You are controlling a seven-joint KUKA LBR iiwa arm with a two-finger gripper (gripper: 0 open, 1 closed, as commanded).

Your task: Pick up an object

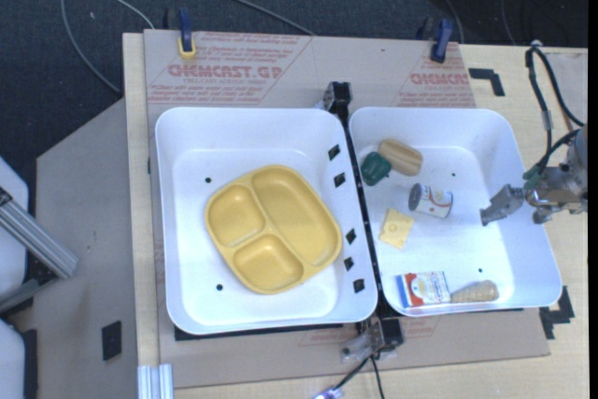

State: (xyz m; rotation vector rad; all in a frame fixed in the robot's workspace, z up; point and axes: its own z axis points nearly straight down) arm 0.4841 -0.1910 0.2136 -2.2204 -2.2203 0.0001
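Observation:
The right bin (523, 257) holds several small items. A green piece (375, 167) lies beside a tan bread roll (401, 157) at the back left. A small can (431, 199) lies on its side in the middle, with a yellow cheese wedge (396, 228) to its left. A red, white and blue carton (422, 288) and a tan cone (475, 292) rest against the front wall. My gripper (509, 202) hangs over the bin's right side, to the right of the can and apart from every item, with nothing seen in it.
The left bin (177, 201) holds a yellow divided plate (272, 227). Black clips run along the divider (355, 201) between the bins. Cables (547, 98) trail by the arm at the right edge. Blue clamps (186, 31) hold the cardboard at the back.

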